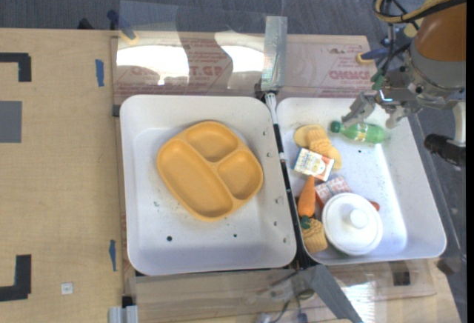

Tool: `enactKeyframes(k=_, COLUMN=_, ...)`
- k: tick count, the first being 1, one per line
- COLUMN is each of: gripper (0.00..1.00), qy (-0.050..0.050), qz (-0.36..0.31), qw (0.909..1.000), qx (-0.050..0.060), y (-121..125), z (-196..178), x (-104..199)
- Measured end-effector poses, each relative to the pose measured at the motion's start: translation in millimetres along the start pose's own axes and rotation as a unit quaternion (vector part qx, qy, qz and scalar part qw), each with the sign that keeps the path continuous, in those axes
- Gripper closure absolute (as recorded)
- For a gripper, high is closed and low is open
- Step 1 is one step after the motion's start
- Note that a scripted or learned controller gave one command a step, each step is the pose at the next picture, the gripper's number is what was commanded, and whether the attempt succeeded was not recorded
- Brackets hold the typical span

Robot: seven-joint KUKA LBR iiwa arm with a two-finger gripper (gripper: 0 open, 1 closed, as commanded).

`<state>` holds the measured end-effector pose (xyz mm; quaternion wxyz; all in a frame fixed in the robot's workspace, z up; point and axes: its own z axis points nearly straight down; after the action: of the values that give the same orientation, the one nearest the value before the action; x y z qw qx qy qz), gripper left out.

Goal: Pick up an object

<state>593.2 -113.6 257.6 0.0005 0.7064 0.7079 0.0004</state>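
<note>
My gripper [378, 112] hangs over the far part of the right bin [415, 188], its two fingers spread open with nothing between them. Just below the fingertips lies a green bottle [361, 132] on its side, near the bin's back wall. Further left in that bin are a yellow toy [315, 139], a small white carton [312, 164] and an orange carrot [306, 197]. A white lidded pot [353, 223] stands at the front, with a yellow corn piece [314, 235] beside it.
The left bin [141, 232] holds an orange divided plate [211, 168]. A clear wall with a grey post [274, 53] stands behind both bins. Between the two bins runs a dark seam [283, 166]. Cardboard bench surface [52, 166] lies to the left.
</note>
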Motion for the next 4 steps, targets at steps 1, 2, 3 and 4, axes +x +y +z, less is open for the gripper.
enactKeyframes(k=1, gripper=0.0, qy=0.001, qz=0.183, qw=0.9831, qx=0.0, y=3.6, z=139.3, x=-4.6)
enactKeyframes(k=2, gripper=0.0, qy=0.0, qz=0.399, qw=0.9162, qx=0.034, y=52.7, z=150.7, x=6.5)
enactKeyframes(k=3, gripper=0.0, qy=0.007, qz=0.537, qw=0.8436, qx=-0.007, y=20.2, z=154.8, x=17.5)
enactKeyframes(k=4, gripper=0.0, qy=0.0, qz=0.632, qw=0.7746, qx=0.0, y=15.2, z=165.5, x=13.6)
